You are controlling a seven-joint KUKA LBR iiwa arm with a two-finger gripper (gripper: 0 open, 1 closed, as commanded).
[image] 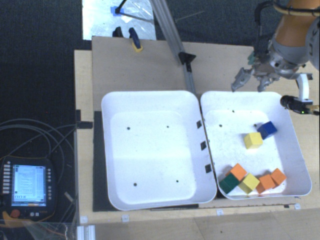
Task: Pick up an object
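Spread apart and holding nothing, the jaws of the gripper (248, 83) hang above the far rim of the right bin (298, 149), with bare bench between the two fingertips.

Every block sits in that right bin. A blue cube (267, 129) and a yellow cube (253, 140) touch at a corner near the bin's middle, well apart from the gripper. Along the near wall lies a cluster — an orange cube (238, 172), a green cube (229, 183), a second yellow cube (248, 183), and two more orange cubes (272, 179) pressed side by side at the right end.

To the left, the left bin (150, 149) lies beside it — a teach pendant (27, 186) rests off the bench at near left.
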